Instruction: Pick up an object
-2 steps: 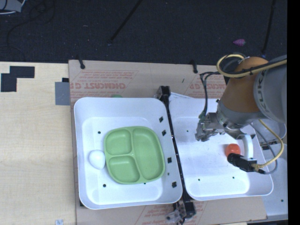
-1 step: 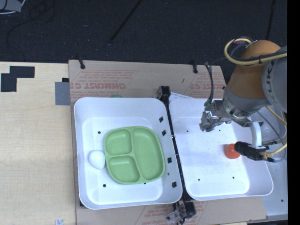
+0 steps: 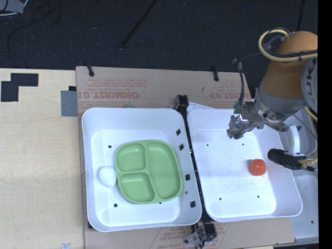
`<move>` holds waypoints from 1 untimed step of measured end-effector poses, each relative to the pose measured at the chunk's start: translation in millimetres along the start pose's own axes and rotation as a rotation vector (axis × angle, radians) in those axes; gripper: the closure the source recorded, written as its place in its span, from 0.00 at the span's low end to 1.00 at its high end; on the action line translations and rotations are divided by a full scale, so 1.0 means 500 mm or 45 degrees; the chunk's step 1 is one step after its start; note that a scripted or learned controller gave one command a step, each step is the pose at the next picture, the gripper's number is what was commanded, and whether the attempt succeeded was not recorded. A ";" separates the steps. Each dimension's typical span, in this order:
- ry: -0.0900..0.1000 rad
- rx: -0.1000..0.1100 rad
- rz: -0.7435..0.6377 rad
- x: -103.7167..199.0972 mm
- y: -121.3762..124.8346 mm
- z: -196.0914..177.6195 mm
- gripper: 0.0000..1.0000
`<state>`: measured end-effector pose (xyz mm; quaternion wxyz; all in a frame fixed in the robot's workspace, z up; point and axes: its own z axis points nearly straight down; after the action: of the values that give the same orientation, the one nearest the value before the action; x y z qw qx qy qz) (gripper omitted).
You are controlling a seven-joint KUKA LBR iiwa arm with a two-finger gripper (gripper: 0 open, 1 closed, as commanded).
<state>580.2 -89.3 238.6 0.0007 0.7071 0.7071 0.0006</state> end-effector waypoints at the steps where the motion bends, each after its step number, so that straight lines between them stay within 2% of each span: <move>1: 0.004 0.006 -0.006 0.109 -0.012 -0.013 1.00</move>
<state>574.3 -34.7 245.1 -0.0020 0.7056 0.7086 -0.0001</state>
